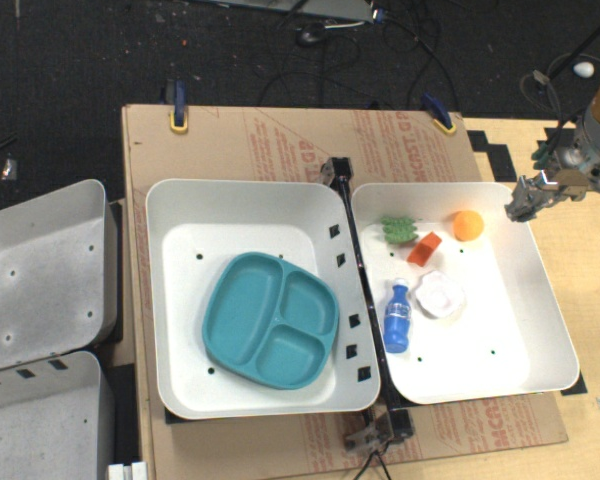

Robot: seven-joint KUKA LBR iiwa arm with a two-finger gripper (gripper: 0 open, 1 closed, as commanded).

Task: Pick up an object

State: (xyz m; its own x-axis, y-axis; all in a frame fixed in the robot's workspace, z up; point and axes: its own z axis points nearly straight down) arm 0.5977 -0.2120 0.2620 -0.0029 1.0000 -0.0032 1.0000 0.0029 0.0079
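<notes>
arm reaching in low from the right, gripper [525,203] over right bin's [540,298] far rim — grip unclear

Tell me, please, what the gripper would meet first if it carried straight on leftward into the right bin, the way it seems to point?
Probably the orange ball. The gripper sits at the right bin's upper right edge, and the ball lies nearest along that line, with the red block and green toy beyond. Its height is unclear, so it might pass above.

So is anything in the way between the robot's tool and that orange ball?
Nothing visible blocks it. The tool hangs over the right bin's upper right rim, and the orange ball lies just to its left with bare white floor between. The red block and green toy lie beyond the ball.
</notes>
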